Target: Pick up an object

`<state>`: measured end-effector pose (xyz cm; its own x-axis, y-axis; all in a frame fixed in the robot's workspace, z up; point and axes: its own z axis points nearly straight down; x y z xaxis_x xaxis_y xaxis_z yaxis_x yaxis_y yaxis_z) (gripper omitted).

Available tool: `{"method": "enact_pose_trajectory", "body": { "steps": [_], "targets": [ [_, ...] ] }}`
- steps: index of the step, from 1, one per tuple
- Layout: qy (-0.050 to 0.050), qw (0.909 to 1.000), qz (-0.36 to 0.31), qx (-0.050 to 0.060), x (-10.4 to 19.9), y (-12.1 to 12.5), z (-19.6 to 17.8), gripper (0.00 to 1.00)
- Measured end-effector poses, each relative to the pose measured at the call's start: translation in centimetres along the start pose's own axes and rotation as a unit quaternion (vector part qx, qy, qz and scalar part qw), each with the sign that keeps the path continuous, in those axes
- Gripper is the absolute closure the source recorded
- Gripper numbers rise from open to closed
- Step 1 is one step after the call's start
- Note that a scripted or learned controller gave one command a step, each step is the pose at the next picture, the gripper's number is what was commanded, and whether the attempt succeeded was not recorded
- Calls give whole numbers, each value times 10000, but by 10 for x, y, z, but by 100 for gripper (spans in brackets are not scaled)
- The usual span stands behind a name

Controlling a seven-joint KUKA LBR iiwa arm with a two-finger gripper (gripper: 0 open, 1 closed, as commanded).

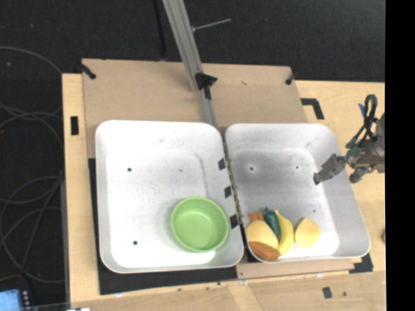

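My gripper (342, 172) hangs over the right rim of the right bin (272, 148), its two dark fingers spread open with nothing between them. Below it, along the front wall of that bin, lie a yellow lemon (307, 232), a yellow banana with a green tip (283, 229) and a yellow-and-orange fruit (261, 238), all pressed close together. A green bowl (200, 223) sits upright near the front right of the left bin (142, 161). The gripper touches none of them.
A grey metal pole (185, 41) slants up from the back of the bench between the bins. Black clips (227, 190) mark the seam where the bins meet. Bare wood bench (162, 89) surrounds both bins.
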<state>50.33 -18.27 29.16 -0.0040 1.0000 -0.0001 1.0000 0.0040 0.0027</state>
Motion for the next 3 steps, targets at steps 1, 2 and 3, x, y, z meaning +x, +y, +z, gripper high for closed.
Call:
{"method": "enact_pose_trajectory", "body": {
  "steps": [1,2,3],
  "targets": [
    [0,10000,7,-3,0,0,0,0],
    [-4,10000,22,6,-1,8,57,0],
    [-5,10000,25,7,1,8,97,0]
  ]
}}
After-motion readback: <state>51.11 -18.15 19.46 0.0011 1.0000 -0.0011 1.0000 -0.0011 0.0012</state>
